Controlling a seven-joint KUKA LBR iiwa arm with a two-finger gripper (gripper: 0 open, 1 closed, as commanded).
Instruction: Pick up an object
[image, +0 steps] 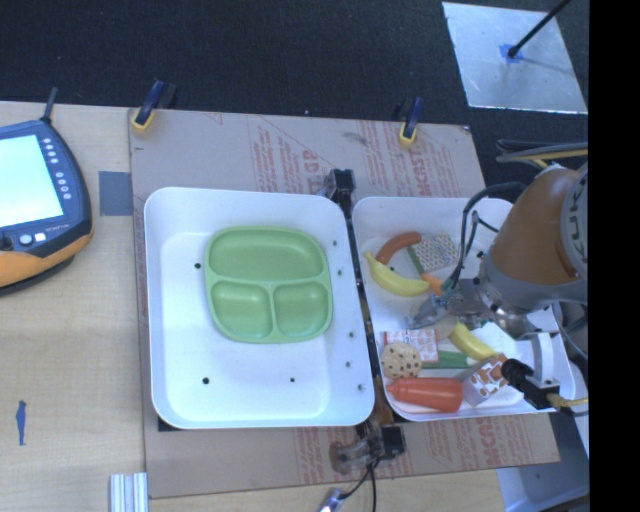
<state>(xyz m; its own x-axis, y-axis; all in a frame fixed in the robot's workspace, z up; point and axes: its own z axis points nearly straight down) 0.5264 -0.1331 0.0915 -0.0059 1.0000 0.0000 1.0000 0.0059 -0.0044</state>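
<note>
The right bin (372, 215) holds several toy foods: a yellow banana (392, 278), a red sausage (398, 243), a speckled packet (437, 250), a round cookie (400, 360), a long red-orange piece (430, 393), a yellow piece (472, 343) and a small orange-and-white carton (487, 378). My gripper (438, 306) hangs low over the middle of this bin, just right of the banana's lower end and above the yellow piece. The orange-banded wrist (535, 240) covers the bin's right side.
The left bin (180, 300) holds a green divided plate (268, 283). A tablet-like pendant (35, 205) lies at the far left of the bench. Yellow clamps (145, 118) (407, 130) pin the cardboard sheet at the back edge.
</note>
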